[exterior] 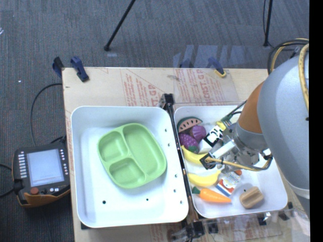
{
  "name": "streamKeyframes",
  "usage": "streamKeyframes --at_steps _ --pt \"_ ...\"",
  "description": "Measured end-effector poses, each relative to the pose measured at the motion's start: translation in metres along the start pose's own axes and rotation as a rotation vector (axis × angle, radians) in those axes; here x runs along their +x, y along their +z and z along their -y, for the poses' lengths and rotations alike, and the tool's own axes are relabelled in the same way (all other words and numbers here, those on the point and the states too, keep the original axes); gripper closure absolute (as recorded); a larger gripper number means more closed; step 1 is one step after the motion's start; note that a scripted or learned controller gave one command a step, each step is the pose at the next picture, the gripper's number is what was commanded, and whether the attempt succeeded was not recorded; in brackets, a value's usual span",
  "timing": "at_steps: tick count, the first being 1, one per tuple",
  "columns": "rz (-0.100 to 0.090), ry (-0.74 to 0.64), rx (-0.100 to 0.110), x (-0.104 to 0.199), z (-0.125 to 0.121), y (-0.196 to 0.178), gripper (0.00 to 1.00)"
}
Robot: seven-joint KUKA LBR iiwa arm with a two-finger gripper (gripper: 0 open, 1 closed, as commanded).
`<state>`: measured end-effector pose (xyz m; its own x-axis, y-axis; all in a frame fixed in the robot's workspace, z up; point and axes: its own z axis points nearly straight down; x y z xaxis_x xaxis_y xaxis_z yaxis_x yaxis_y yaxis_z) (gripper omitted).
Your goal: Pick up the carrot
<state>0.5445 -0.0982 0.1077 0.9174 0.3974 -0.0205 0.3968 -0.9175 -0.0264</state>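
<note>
The orange carrot (215, 196) lies on its side near the front edge of the right bin (275, 183), pointing right. The gripper (234, 168) hangs over the middle of that bin, a little above and to the right of the carrot, with the grey arm and its orange band behind it. The gripper's tip is hidden behind the wrist hardware, and nothing shows held in it.
Around the carrot lie two yellow bananas (204, 178), a small red, white and blue carton (227, 186) and a brown bread roll (251, 197). Purple grapes (190, 141) and a watermelon slice (187, 123) sit at the back left. The left bin (86, 195) holds a green divided plate (132, 154).
</note>
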Motion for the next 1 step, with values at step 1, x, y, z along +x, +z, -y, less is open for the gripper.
streamKeyframes --at_steps 1 --pt "0.001 -0.002 0.001 0.0003 0.0009 0.0005 0.0"
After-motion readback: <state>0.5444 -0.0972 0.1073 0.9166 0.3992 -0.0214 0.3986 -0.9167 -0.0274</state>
